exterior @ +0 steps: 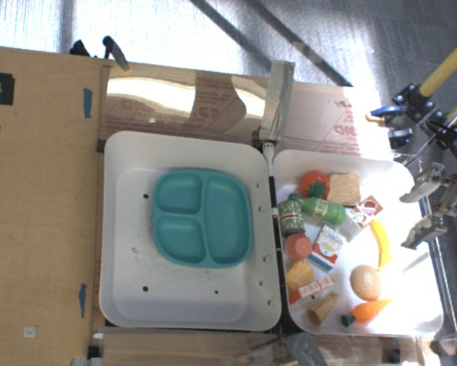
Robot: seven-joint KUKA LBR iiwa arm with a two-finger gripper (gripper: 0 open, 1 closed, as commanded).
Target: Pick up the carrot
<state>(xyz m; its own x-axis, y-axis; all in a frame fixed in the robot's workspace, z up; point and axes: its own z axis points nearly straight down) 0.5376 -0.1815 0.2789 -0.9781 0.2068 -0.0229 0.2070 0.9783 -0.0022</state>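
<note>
Nearest the camera, the carrot lies in the right bin, close to its front edge and toward the front right corner, its green stub pointing left. It touches nothing I can make out except perhaps the egg just behind it, so a reach from above looks open to me.

Further back in that bin sit a banana by the right wall, an ice-cream cone near the front, a slice of bread, a tomato, a green bottle, a can against the left wall and some small cartons, all heaped loosely toward the back left.

A teal divided plate rests mid-floor in the left bin, its compartments bare, perhaps meant as the drop place.

At the right bin's right edge hangs the gripper, above the rim and well apart from the carrot; whether its pincer is spread or pressed together I cannot tell.
</note>
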